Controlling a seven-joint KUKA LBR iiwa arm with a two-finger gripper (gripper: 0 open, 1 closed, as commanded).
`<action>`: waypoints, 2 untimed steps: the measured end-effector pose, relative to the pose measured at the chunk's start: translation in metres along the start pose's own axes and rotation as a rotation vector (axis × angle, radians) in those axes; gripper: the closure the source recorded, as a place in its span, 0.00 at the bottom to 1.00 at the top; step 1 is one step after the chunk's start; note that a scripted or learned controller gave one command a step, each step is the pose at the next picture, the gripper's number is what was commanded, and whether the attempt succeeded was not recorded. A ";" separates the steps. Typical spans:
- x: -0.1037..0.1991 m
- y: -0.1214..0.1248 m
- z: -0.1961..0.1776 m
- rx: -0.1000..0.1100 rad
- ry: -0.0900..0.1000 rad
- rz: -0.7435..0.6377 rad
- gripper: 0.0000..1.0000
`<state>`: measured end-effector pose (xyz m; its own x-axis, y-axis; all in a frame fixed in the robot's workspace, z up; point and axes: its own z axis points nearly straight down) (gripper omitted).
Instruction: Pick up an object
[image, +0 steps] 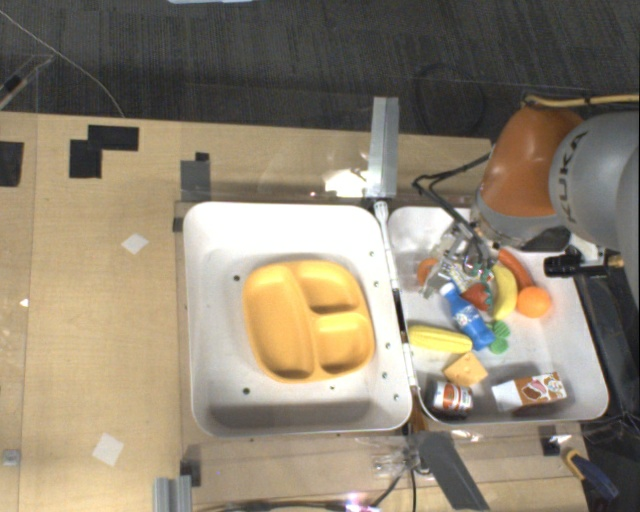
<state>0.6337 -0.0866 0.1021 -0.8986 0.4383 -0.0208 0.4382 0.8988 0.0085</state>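
Note:
My gripper (452, 266) reaches down into the right bin (590, 370) near its upper middle, over a cluster of toy food. Just under it lie an orange-red piece (429, 270), a blue bottle (466, 315) and a red item (478, 294). To their right are a yellow banana (506, 292), a long red piece (515, 265) and an orange ball (534, 301). The wrist hides part of the cluster, and I see nothing lifted.
Lower in the right bin lie a yellow corn-like piece (439, 339), a green piece (499, 340), a cheese wedge (465, 370), a can (450, 397) and a small carton (531, 389). The left bin (215, 250) holds a yellow divided tray (305, 318). The arm's orange band (525, 170) hangs over the right bin's far edge.

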 end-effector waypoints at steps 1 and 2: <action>0.014 0.041 -0.087 0.004 0.009 0.297 1.00; 0.032 -0.005 -0.085 0.009 0.013 0.378 1.00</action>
<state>0.6015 -0.0767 0.1860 -0.6738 0.7389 -0.0054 0.7389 0.6738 0.0042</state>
